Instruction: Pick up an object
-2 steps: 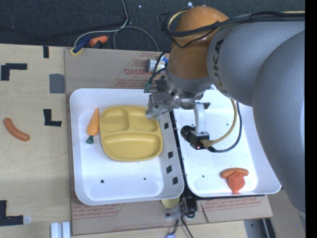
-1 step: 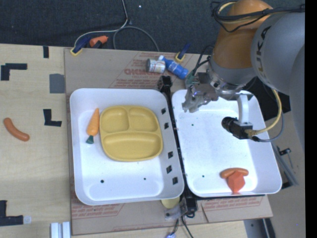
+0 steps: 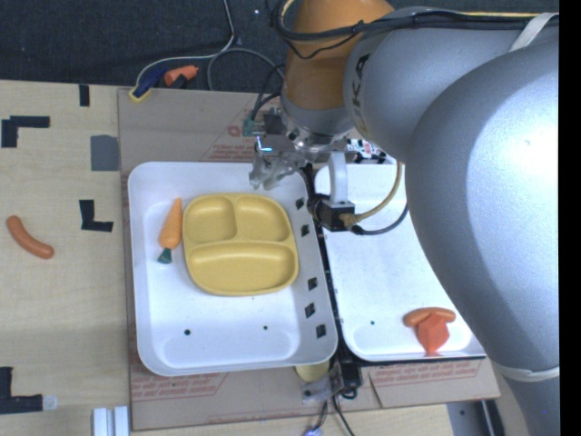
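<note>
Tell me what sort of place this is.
Probably a robot lab's grasping test bench, not a kitchen: a robot arm reaches over two white bins, toy food like a carrot and a yellow divided plate lies inside, and cables trail behind.

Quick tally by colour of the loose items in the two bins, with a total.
Yellow: 1, the divided plate in the left bin.
Orange: 2, the carrot beside that plate, and the orange toy in the right bin.
Total: 3
</note>
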Controlling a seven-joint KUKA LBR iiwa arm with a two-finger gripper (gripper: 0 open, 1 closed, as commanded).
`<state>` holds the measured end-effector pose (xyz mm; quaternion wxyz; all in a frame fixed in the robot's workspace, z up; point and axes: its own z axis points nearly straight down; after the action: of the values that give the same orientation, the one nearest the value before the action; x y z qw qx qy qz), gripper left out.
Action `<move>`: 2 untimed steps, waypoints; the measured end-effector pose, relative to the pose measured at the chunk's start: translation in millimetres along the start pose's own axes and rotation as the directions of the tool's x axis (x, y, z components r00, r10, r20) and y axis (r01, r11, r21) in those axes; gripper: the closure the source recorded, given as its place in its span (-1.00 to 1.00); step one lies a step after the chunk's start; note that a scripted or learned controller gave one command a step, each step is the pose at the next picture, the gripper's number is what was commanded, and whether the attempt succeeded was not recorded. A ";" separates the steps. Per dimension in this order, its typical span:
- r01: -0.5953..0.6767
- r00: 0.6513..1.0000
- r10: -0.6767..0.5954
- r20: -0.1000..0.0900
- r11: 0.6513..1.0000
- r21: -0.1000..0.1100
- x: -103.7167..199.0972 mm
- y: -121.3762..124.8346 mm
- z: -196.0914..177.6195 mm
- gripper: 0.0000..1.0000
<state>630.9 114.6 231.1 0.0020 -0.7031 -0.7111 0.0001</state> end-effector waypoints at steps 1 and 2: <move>-0.020 1.000 0.020 0.008 1.000 -0.004 -113.3 -4.6 -27.4 1.00; -0.006 1.000 0.006 0.001 1.000 0.006 -49.6 -52.9 20.8 1.00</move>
<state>578.5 64.5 210.3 0.0037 -0.7051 -0.7091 0.0028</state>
